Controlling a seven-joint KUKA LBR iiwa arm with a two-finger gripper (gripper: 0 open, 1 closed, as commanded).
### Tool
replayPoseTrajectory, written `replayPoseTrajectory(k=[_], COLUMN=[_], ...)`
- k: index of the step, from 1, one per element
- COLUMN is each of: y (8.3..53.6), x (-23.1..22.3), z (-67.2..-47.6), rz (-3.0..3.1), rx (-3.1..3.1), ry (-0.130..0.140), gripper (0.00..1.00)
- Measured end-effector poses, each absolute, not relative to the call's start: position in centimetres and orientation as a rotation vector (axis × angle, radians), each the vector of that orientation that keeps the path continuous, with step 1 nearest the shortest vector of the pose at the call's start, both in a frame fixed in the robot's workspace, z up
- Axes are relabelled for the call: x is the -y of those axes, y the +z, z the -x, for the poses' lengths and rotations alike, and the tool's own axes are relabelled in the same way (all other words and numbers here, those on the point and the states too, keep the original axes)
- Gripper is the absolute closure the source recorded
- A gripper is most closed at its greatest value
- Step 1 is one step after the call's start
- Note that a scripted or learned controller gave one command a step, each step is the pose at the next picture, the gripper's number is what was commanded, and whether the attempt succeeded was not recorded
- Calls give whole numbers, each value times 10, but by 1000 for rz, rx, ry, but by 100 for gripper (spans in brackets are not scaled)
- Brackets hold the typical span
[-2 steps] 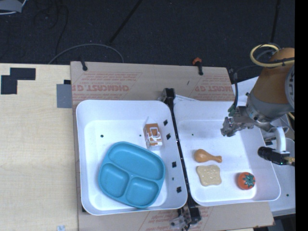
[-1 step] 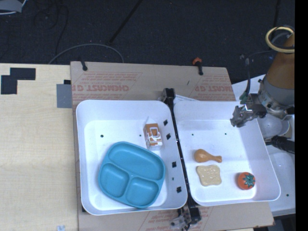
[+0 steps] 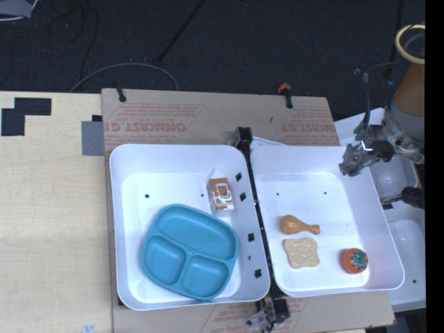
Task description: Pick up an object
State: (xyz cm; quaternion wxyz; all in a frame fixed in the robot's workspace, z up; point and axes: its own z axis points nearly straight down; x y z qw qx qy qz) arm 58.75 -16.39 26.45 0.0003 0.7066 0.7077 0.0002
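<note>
Your gripper (image 3: pixel 355 159) hangs at about three o'clock, above the upper right rim of the right bin (image 3: pixel 326 186); it carries nothing you can see, and whether it is wide or narrow cannot be told. Largest first: the left bin (image 3: pixel 132 186) holds a blue divided plate (image 3: pixel 189 250) at seven o'clock and a small orange-and-white carton (image 3: pixel 220 195) near centre, its print unreadable. At five o'clock in the right bin, well apart from the gripper, lie a toast slice (image 3: pixel 301 252), a chicken drumstick (image 3: pixel 299 225) and a tomato (image 3: pixel 354 260), any of them a likely pick. Mirrored lettering on the cardboard sheet (image 3: pixel 208 120) beneath is unclear.
</note>
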Motion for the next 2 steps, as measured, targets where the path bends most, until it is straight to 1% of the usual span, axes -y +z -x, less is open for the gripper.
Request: replayPoseTrajectory(k=[1,2], y=[266,267], x=[118,64], z=[-576,-572], rz=[-2220,-2219], rx=[-2229,-2230], ry=[-1,-1], gripper=[100,100])
